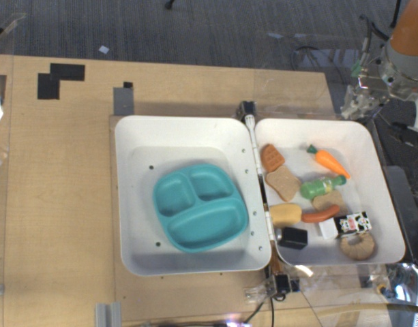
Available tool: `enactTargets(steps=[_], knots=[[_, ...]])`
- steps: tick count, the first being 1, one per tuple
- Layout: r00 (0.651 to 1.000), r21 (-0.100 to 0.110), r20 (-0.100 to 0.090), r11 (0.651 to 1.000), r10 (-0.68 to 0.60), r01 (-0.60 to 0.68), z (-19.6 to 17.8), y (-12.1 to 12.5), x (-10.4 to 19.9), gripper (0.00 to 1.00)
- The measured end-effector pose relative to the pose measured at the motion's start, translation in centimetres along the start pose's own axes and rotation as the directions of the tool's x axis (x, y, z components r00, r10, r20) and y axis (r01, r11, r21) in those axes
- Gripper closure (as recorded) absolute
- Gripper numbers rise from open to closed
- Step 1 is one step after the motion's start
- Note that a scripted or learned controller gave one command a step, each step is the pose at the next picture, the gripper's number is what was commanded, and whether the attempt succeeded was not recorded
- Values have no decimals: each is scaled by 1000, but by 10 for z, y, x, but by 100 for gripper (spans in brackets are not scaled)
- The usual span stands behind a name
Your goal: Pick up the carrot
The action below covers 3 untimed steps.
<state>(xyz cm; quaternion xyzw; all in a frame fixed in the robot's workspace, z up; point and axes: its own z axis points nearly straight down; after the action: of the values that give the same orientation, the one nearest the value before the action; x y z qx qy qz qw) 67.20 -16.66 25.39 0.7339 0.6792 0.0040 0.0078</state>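
Observation:
The carrot (329,161) is orange with a small green top. It lies in the upper right part of the right bin (379,182), pointing down and to the right. My gripper (359,101) hangs outside the bin's far right corner, up and to the right of the carrot and well apart from it. The arm's orange band (410,36) shows above the gripper at the frame's right edge.
The right bin also holds a bread slice (284,181), a brown cookie (272,157), a green bottle (321,186), a sausage (321,214), a yellow block (286,214), a black box (293,237) and a milk carton (352,223). A teal divided plate (200,207) sits in the left bin (137,182).

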Motion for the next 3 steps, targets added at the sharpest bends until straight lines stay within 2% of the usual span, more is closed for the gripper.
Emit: enactTargets(steps=[1,2,3], knots=[[1000,5,-3,1000,-19,19,163,-86,-16,100],[1000,6,-2,1000,-20,20,165,-86,-15,0],[1000,-6,-2,1000,-23,23,151,-82,-13,100]])
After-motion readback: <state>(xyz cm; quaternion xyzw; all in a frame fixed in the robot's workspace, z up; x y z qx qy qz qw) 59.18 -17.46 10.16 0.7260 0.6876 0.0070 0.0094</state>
